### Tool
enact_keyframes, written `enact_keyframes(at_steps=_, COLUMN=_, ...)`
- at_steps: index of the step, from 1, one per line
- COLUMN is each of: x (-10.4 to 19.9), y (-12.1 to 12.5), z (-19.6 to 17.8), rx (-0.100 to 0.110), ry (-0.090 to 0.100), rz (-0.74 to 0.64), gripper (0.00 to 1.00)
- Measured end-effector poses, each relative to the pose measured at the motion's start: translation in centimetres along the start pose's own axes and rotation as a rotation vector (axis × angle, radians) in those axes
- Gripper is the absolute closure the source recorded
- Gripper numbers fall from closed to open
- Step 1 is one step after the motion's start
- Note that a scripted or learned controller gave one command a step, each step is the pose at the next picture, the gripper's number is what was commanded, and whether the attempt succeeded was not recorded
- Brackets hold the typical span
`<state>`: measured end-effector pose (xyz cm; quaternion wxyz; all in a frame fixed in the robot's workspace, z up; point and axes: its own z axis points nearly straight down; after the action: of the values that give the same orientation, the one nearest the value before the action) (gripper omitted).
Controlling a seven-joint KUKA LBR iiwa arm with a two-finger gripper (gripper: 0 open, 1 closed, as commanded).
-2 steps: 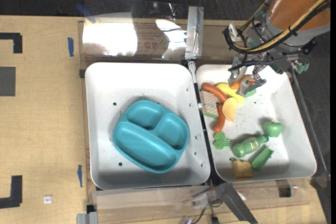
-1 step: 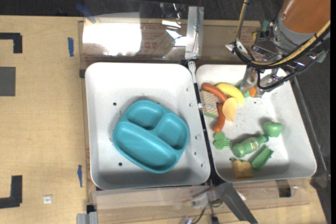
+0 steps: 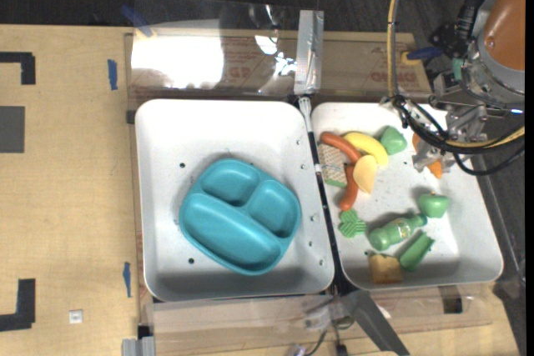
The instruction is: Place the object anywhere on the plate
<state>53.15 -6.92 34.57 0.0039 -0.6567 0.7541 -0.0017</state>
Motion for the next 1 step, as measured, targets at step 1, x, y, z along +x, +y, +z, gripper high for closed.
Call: enact_keyframes(at_steps=1, x=3.07, y=4.73, z=0.49, rx=-0.004, ry=0.002, rz=-0.058, gripper=1.0)
